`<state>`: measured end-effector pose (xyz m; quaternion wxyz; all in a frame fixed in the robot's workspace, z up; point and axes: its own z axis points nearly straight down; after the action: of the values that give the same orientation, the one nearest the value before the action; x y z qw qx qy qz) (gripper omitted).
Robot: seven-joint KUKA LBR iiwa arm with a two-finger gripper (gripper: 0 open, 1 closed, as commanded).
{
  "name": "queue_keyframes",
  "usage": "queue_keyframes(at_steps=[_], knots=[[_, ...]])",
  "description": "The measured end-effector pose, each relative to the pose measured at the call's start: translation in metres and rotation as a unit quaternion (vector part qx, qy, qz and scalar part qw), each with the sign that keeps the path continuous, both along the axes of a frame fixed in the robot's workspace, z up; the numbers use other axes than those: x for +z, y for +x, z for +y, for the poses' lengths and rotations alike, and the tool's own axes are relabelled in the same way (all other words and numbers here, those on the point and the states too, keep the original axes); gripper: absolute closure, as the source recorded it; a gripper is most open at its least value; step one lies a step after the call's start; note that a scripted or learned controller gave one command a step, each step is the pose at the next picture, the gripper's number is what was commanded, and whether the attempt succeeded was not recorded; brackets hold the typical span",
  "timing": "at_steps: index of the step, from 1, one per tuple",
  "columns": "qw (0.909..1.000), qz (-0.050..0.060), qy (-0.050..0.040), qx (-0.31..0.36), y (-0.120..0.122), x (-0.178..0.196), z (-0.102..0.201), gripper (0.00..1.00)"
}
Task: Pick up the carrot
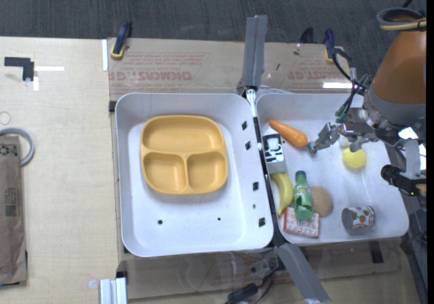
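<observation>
The orange carrot (288, 134) lies in the right bin (319, 107) near its upper left corner, with its tip pointing up-left. My gripper (323, 140) hangs just to the right of the carrot's thick end and low over the bin floor. A small gap separates it from the carrot, and nothing is visibly held in it. The arm's orange band (403, 68) rises behind it at the right.
A yellow ball (354, 158) sits right of the gripper. A banana (285, 191), a green bottle (302, 195), a brown round item (321, 201), a red-and-white packet (300, 222) and a can (358, 218) crowd the right bin's front. A yellow divided plate (183, 155) rests in the left bin (125, 180).
</observation>
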<state>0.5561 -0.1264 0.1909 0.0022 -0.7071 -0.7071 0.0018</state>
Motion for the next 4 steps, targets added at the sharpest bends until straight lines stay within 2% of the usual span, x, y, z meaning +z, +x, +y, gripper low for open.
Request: queue_keyframes(at_steps=[1,2,3,4], knots=[[0.9996,-0.002,-0.0004,0.027,0.036,0.013,0.016,0.00],[0.9997,-0.002,-0.0009,0.023,0.059,0.039,-0.012,0.00],[0.9957,-0.001,-0.0002,0.092,0.086,-0.030,0.024,0.00],[0.9972,-0.002,-0.0016,0.075,0.070,-0.101,0.020,0.00]])
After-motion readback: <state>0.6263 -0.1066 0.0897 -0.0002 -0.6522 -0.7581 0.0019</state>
